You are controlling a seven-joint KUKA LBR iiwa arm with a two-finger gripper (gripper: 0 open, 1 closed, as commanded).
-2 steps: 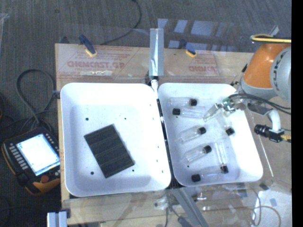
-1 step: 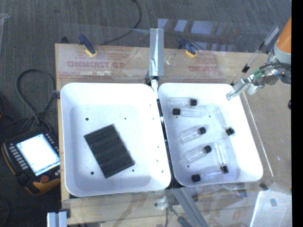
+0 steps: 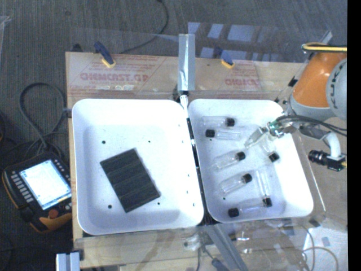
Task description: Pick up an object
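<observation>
My arm (image 3: 318, 83), grey with an orange band, comes in over the right edge of the right white bin (image 3: 299, 205). My claw (image 3: 262, 135) hangs over the back right corner of that bin. It looks pale and blurry there, so I cannot tell if it is wide or narrow, or if it has anything in it. The bin has seven small clear plastic tubes with black caps lying on their sides. One tube (image 3: 223, 121) lies near the back edge, and another (image 3: 219, 133) lies just in front of it. One tube (image 3: 268, 150) lies just beside my claw, near the right edge, but I cannot tell if we touch. Two tubes (image 3: 228, 160) (image 3: 232, 183) lie in the middle of the bin. One tube (image 3: 264, 186) points toward the front right corner, and the last tube (image 3: 246, 209) lies along the front edge. The left white bin (image 3: 84, 168) has a flat dark ribbed pad (image 3: 130, 179) lying tilted near its middle. A hand screen with an orange grip (image 3: 39, 188) sits on the floor past the left bin's left edge.
</observation>
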